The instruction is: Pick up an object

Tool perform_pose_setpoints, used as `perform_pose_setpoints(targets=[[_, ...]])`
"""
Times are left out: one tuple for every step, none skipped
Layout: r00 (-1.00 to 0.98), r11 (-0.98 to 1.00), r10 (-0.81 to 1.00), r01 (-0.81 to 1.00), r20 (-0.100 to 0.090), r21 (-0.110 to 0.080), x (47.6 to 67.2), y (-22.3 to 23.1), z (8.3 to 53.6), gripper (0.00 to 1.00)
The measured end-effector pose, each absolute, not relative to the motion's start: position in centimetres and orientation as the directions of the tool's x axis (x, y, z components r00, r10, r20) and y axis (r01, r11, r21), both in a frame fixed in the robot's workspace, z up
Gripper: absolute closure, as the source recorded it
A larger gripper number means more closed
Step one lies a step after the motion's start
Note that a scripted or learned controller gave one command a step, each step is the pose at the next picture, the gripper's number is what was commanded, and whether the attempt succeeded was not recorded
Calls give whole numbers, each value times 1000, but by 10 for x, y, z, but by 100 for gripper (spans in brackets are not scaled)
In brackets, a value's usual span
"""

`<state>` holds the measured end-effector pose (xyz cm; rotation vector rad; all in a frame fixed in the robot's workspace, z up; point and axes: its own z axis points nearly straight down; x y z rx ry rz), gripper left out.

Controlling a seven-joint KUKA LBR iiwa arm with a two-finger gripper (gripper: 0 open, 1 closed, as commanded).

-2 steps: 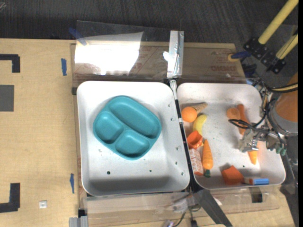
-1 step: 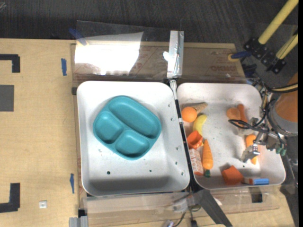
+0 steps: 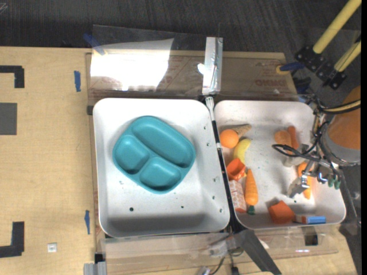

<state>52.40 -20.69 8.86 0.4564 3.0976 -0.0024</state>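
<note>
Hovering: end effector [image 3: 299,187] in right bin [image 3: 269,219] | finger state unclear | carrot [image 3: 250,188] apart

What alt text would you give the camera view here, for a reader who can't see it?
The arm's gripper hangs low over the right bin, among small orange and yellow toy foods including a carrot and an orange ball. The left bin holds a teal divided plate.

Even, bright overhead light. A strong white glare washes out the clear plastic sheet [image 3: 135,65] behind the left bin [image 3: 109,119]. Shadows are soft and short. The picture is slightly soft, grainy, with blurred small details.
</note>
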Motion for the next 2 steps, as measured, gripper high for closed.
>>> perform_pose_setpoints(targets=[[-958,958,287,287,-25,-1,528,-207,102,100],[-998,998,-64,-64,-16,-5,485,-195,90,100]])
